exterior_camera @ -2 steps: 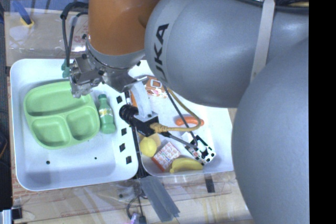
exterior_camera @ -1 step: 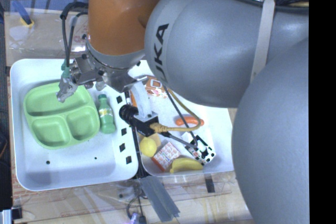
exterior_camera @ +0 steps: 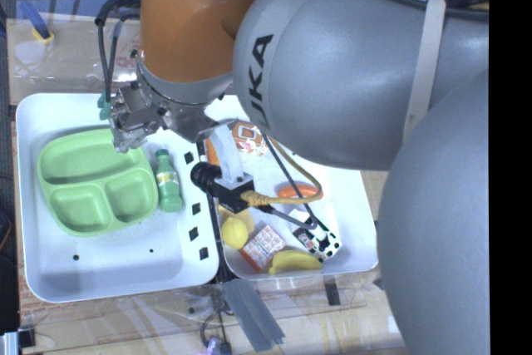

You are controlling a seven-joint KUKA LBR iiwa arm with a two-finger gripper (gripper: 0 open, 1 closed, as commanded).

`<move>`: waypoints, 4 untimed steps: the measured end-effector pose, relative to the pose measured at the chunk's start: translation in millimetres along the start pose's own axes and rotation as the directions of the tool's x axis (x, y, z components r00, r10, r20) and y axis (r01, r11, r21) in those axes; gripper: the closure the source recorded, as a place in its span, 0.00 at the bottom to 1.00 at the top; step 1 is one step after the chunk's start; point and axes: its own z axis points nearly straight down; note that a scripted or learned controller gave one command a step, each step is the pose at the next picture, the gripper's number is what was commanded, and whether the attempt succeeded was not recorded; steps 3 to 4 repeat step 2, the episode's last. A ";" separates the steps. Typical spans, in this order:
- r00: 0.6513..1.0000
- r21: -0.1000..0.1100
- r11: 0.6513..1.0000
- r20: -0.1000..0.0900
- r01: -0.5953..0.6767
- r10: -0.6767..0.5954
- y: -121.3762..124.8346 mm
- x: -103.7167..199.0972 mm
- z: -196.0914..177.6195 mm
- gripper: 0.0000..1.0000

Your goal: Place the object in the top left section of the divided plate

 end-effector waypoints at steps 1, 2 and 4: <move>1.000 0.000 1.000 0.000 0.001 -0.001 0.0 0.4 0.1 0.00; 1.000 0.001 1.000 0.000 0.010 -0.010 0.2 1.5 -9.5 1.00; 1.000 0.001 1.000 0.000 0.010 -0.010 0.2 1.5 -9.5 1.00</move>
